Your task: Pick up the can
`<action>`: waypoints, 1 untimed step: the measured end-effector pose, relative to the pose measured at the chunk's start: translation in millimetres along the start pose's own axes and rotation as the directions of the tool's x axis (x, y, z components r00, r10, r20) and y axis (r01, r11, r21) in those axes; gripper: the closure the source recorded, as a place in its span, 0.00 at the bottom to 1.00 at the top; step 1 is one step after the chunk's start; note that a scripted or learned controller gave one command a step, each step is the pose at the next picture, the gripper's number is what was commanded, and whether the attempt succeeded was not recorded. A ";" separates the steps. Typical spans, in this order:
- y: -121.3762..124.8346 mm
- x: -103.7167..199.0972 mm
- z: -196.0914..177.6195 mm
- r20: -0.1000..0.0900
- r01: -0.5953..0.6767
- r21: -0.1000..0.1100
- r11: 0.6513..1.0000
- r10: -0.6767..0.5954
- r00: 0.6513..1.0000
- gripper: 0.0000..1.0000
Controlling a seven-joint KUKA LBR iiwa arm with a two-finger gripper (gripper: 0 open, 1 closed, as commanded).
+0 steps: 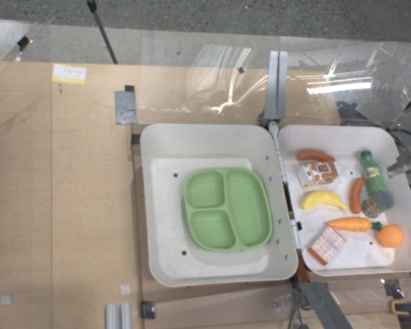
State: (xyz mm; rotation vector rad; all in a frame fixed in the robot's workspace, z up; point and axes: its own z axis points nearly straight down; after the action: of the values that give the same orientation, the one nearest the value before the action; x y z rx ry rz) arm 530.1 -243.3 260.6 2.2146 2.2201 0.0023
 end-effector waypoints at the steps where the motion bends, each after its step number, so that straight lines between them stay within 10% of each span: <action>1: 49.4 0.6 74.3 0.001 -0.613 0.003 0.790 0.613 0.790 0.00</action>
State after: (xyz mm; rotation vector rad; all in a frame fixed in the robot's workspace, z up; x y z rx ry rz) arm 579.9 -242.9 186.5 2.8165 1.3848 0.0015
